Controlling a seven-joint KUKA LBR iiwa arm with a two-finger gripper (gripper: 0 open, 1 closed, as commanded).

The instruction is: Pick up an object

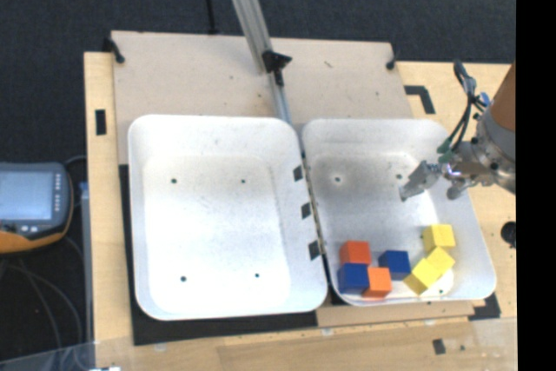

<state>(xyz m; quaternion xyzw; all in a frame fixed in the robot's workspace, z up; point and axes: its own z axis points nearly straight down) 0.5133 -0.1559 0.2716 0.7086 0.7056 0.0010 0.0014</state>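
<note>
Several small blocks lie in the near part of the right bin [365, 152]: an orange block [354, 252], a blue block [353, 276], a second orange block [379, 281], a second blue block [394, 262] and two yellow blocks [440, 235] [432, 268]. My gripper [436, 184] hangs over the right side of this bin, above and behind the yellow blocks. Its two fingers stand apart, open, with nothing between them. It touches none of the blocks.
The left bin [217, 213] sits beside the right one, with a narrow divider between them. An aluminium pole [248, 4] slants in from the top to the bins' back edge. A grey handheld device [30, 200] lies off the bench at far left.
</note>
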